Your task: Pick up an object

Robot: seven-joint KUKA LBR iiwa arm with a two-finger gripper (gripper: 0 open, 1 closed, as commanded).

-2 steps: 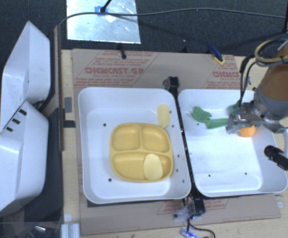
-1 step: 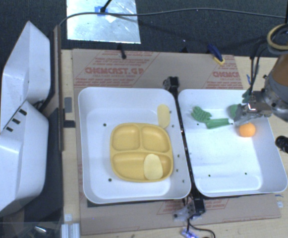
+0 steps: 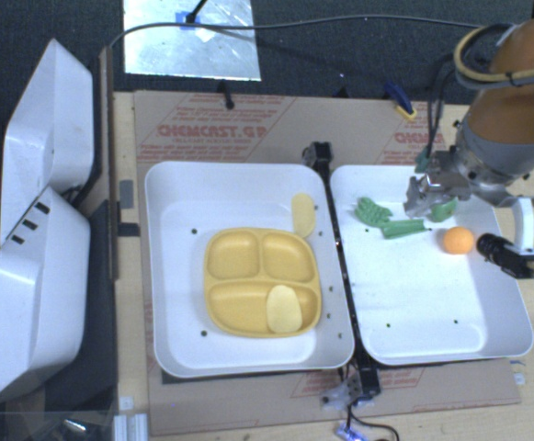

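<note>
Hovering low over green pieces (image 3: 383, 219) in rt bin (image 3: 432, 329), gripper (image 3: 424, 202) looks mid-approach; jaw state can't tell. Next: descend, close.

Take the ball (image 3: 458, 240) as your mark. Below it and to its lower left, the floor of the right bin (image 3: 423, 324) lies bare, so you have wide room to come down there. Just left of the ball, green pieces (image 3: 400, 229) crowd the floor, and the gripper (image 3: 425, 204) hangs over them at the ball's upper left. Far left of the ball, a tray (image 3: 248, 255) takes up most of the left bin (image 3: 175, 209). An oval (image 3: 284, 309) lies in the tray and a slice (image 3: 303, 215) sits at its far corner, so you get only narrow strips around it.
</note>
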